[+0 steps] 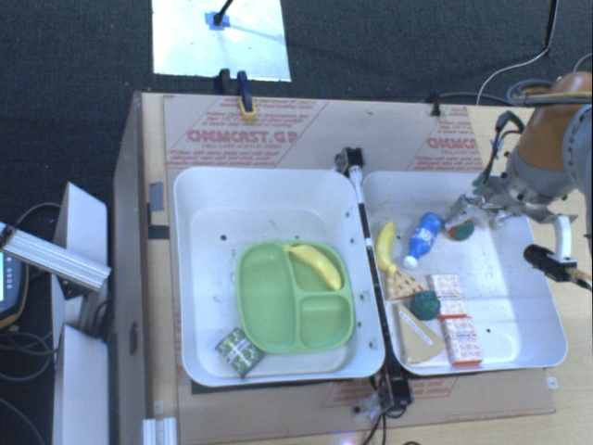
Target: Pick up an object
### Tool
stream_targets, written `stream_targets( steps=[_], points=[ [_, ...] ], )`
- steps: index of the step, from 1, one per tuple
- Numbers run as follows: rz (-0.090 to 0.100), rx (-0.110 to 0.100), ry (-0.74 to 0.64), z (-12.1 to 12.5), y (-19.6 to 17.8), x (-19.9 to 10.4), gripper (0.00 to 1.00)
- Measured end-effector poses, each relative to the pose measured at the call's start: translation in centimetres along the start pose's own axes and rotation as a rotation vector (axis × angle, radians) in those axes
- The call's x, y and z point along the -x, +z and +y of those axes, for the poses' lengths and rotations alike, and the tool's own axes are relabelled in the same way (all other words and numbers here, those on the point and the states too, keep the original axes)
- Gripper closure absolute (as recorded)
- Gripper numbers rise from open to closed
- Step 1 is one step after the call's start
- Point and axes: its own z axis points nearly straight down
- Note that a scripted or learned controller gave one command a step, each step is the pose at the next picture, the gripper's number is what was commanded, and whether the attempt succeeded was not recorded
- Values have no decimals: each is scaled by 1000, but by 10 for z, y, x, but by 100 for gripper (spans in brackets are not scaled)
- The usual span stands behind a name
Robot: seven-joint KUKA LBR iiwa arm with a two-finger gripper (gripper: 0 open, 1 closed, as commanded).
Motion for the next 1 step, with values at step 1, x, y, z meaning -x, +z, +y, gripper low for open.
stream_targets(
  steps=[1],
  points=[
    [-3,8,-3,3,-14,0,100]
  ],
)
